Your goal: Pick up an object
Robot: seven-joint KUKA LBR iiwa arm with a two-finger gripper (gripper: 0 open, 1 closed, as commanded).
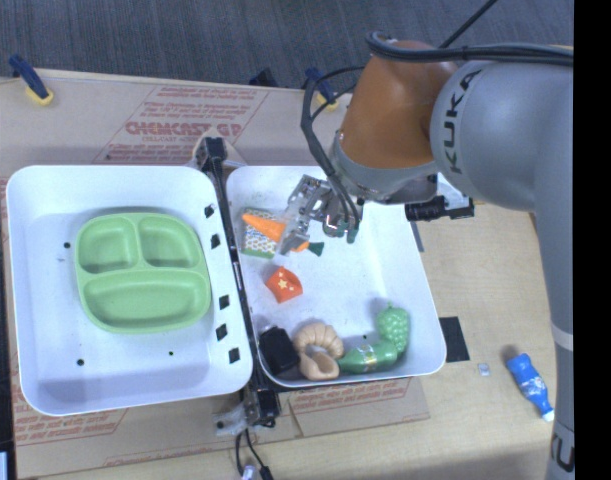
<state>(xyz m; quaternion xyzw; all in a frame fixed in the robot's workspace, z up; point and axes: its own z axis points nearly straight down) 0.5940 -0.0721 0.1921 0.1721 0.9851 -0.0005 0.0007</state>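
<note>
My gripper [319, 230] hangs over the back half of the right bin [417, 268], open, with nothing between its fingers. Just to its left lies an orange carrot-like toy [262, 228] with a green and white end, close to the left finger. A small green scrap [315, 249] lies under the gripper. A red-orange wedge [284, 284] sits a little nearer the front. Along the front wall lie a black block [277, 348], a tan twisted pastry toy [318, 348] and a green knobbly toy [382, 339].
The left bin [25, 268] holds a green divided plate [142, 269]. A black clip strip [223, 258] runs along the wall between the bins. The grey arm and its orange band [395, 108] overhang the right bin's back edge. A blue item [529, 381] lies on the bench at right.
</note>
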